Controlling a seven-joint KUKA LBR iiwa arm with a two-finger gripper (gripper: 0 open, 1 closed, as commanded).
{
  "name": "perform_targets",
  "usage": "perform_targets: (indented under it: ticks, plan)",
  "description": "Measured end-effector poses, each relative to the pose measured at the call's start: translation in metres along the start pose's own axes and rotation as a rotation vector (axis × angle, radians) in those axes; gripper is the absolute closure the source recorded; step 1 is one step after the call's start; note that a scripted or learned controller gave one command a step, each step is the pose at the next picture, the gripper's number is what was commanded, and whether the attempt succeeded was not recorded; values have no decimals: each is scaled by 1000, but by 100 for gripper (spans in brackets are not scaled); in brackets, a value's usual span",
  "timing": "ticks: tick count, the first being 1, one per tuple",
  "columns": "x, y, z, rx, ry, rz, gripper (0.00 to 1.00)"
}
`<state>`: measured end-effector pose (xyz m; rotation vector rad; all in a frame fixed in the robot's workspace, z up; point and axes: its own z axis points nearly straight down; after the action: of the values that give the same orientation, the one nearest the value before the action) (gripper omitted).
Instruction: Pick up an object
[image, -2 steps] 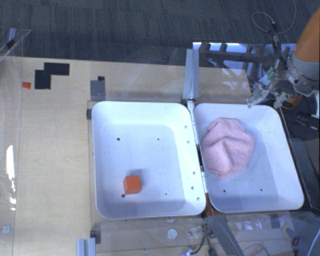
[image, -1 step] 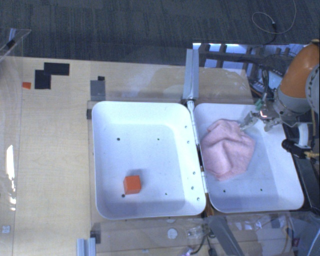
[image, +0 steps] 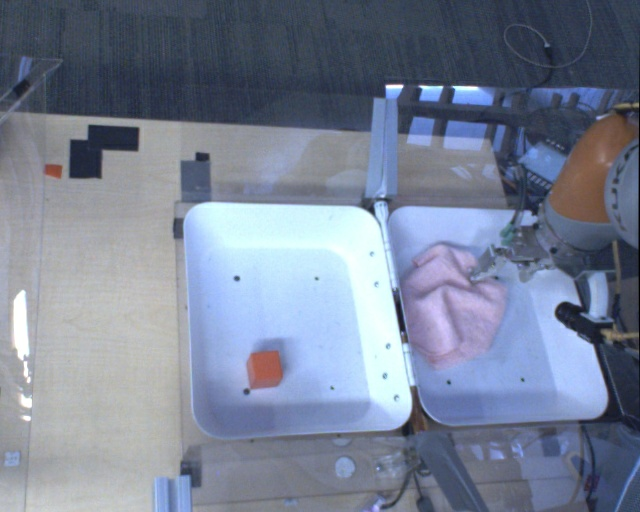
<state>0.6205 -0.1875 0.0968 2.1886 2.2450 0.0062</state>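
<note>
A pink cloth (image: 452, 305) lies crumpled in the left half of the right bin (image: 545, 395). My gripper (image: 497, 262) is low over the cloth's upper right corner and seems to touch its edge. The grey arm with its orange band (image: 588, 175) comes in from the right above it. A small orange cube (image: 265, 369) sits alone on the floor of the left bin (image: 280, 215), near its front left.
A metal rail (image: 396, 310) separates the two bins. Black shapes (image: 100, 148) and a small orange marker (image: 53, 171) lie on the wooden bench at the far left. Cables and fittings (image: 590, 320) crowd the right bin's right side.
</note>
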Motion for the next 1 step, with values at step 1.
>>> perform_targets:
  ticks: [1]
  plan:
    - [54,-2,6,-9,-1,-188,0]
